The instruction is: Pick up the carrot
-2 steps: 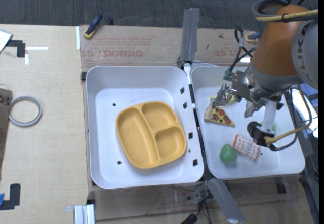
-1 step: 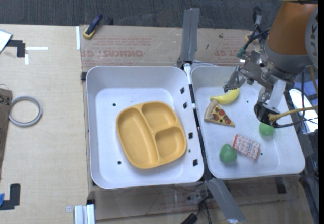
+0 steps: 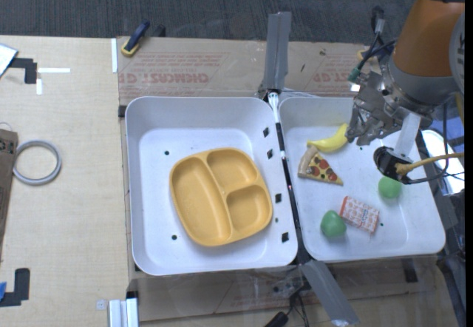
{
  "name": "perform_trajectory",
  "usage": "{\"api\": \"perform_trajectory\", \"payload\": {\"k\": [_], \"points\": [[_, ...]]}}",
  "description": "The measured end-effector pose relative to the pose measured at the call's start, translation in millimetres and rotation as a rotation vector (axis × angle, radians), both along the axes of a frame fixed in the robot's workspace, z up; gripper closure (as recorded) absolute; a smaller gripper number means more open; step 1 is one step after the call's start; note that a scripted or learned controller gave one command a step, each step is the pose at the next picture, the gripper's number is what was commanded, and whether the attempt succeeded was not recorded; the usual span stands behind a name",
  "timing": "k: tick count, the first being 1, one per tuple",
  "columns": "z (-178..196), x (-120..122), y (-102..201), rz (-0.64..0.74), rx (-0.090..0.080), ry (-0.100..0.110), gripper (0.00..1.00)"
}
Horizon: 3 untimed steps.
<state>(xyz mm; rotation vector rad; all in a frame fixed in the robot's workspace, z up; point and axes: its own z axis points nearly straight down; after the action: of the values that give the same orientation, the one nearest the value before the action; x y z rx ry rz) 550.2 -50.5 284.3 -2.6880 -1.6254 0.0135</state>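
Two green balls, pizza slice, banana

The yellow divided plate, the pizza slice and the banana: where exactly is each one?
Yellow divided plate (image 3: 194,198): camera view, floor of its long left compartment, in the left bin.
Pizza slice (image 3: 319,168): camera view, middle of the topping, right bin.
Banana (image 3: 332,141): camera view, middle of its curved body, just above the pizza slice.

The arm runs off the right edge. Its wrist covers the banana's right end and the right bin's far corner.
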Motion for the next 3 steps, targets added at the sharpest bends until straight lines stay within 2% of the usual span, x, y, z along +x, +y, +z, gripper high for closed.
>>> {"api": "perform_trajectory", "payload": {"k": [1,2,3], "points": [[56,46,-25,0.035,0.002,-0.005,1.0],[128,98,-13,-0.039,0.002,-0.005,1.0],[156,109,73,-0.353,0.0,-0.005,1.0]]}}
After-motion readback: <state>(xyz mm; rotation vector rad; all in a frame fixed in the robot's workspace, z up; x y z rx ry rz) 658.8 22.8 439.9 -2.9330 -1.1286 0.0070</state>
